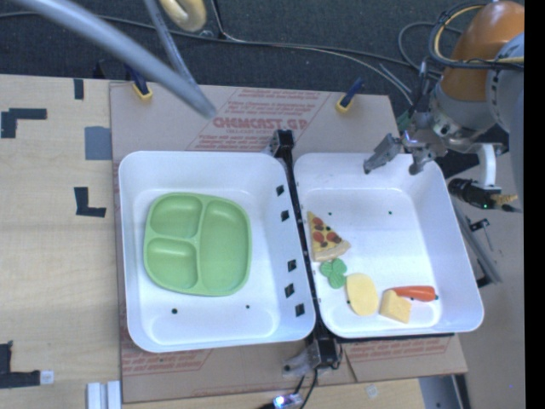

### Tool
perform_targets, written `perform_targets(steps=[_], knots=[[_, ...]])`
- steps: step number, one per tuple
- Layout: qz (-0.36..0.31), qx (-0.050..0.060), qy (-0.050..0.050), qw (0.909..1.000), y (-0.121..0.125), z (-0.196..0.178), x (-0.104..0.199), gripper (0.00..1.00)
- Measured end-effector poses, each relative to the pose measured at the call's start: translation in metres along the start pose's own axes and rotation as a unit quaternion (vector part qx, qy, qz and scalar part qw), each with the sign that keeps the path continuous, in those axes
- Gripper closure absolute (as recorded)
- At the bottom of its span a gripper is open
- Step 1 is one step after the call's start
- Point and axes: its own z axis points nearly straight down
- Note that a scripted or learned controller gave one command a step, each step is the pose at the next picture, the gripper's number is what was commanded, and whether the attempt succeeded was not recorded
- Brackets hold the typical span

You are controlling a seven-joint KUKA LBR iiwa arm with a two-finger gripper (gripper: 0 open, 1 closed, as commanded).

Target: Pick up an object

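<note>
The right bin [426, 207] holds a pizza slice [325, 238] near its left wall. Below that lie a green round piece [334, 273], a yellow oval piece [361, 294], a yellow cheese wedge [395, 307] and a small red-orange carrot-like piece [415, 293]. My gripper [398, 158] hangs over the bin's far right corner, open, with one finger [381, 156] spread to the left and nothing between the fingers. It stands well apart from all the food pieces.
The left bin [136, 194] holds a green divided plate [197, 244]. A black clip divider [289, 228] runs between the bins. Grey rods [111, 32] cross the upper left. Cables [477, 194] hang by the right bin's right edge.
</note>
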Motion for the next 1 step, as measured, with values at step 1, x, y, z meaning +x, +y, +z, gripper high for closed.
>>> perform_targets(steps=[1], knots=[[0.000, 0.002, 0.000, 1.0000, -0.0080, 0.0478, 0.0051, 0.00]])
